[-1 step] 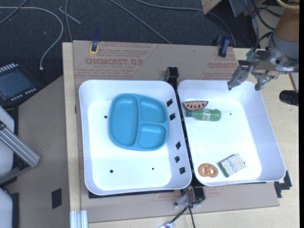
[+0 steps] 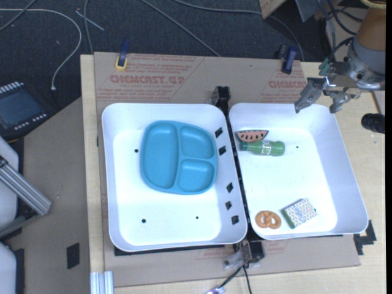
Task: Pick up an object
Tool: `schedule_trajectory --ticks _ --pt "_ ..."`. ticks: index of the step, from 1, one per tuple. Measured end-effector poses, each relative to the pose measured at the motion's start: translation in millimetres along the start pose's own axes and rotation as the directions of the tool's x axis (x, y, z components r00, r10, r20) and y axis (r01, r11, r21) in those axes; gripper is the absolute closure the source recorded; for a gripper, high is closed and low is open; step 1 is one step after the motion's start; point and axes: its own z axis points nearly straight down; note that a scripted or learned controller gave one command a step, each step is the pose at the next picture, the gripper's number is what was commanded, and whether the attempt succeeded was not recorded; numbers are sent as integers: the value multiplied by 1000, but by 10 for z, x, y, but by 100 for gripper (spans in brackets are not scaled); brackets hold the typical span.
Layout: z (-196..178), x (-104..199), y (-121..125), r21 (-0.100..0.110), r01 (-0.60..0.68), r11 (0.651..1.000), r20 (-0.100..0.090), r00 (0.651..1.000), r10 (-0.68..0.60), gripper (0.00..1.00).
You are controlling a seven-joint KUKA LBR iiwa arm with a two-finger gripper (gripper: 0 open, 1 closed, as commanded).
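The end effector [image 2: 321,98] is positioned over the far right corner of the right bin [image 2: 343,164], with its two fingers spread apart and nothing between them. The two dark fingertips point down and outward, one near the bin's far rim, the other just beside the right edge. No object lies directly beneath it; the bin floor at that corner is bare. The nearest candidates are the watermelon slice toy [image 2: 252,135] and the green bottle [image 2: 269,147], which lie touching or nearly touching each other toward the left side of the right bin, close to the divider. Farther off, at the near edge of the same bin, a pretzel [image 2: 267,219] sits just beside a small patterned packet [image 2: 299,212]. The left bin [image 2: 116,164] holds a blue divided plate [image 2: 179,157]. Both bins rest on a cardboard-covered worktop [image 2: 184,72]. Judged from this position, no grasp is yet begun. Risks: a descent at the present location would close on air or strike the bin wall, because the end effector is off to the side of every object. Paired objects may both be contacted, so that one is pushed away or slips out. The flat packet and the plate offer little height for the fingers to catch.
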Motion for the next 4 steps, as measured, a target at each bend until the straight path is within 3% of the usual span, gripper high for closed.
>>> schedule_trajectory --ticks 2,3,4 --pt "979 -144 25 5 -1 1000 -1 1000 1 0" --pt "1524 -164 -80 6 -1 1000 -1 1000 1 0" --pt "1375 -166 -58 -2 0 1000 0 1000 0 100"
